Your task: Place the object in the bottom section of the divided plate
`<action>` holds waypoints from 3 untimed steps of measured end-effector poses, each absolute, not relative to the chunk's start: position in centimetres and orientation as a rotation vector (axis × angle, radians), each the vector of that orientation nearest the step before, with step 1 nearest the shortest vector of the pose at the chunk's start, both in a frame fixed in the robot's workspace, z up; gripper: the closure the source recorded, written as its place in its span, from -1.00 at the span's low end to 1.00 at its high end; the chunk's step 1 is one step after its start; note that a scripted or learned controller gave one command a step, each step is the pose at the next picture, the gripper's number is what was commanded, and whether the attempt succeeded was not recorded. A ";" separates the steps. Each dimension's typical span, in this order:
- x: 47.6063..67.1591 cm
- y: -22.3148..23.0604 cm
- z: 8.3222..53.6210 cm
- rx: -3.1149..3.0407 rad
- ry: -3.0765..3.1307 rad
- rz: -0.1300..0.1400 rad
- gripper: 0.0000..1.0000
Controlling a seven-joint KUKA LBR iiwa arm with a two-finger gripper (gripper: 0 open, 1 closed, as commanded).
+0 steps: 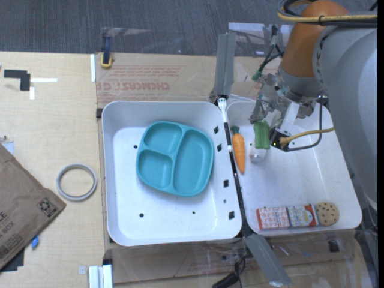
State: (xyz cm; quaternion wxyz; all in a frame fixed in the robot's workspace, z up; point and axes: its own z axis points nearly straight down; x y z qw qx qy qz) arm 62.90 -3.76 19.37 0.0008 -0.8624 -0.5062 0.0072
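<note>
A teal divided plate [176, 159] lies in the left bin [120, 221], with two small sections on its left and one long section on its right. My gripper [268, 126] hangs over the upper left part of the right bin [336, 167]. A slim green object [261, 135] stands on end directly under the gripper's tip, with a small grey piece [258, 156] at its lower end. An orange carrot [239, 152] lies just left of it, along the wall between the bins.
A flat snack box [285, 217] and a round cookie [327, 212] lie at the front of the right bin. On the bench to the left are a grey tape ring [76, 180] and a brown cardboard box [21, 209].
</note>
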 end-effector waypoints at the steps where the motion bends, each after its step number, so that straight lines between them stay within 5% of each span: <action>1: 65.9 4.7 18.8 -2.589 -1.778 0.009 1.00; 2: 62.0 10.9 13.5 -2.746 -1.522 0.014 1.00; 3: 55.0 9.4 20.5 -2.869 -1.278 0.013 1.00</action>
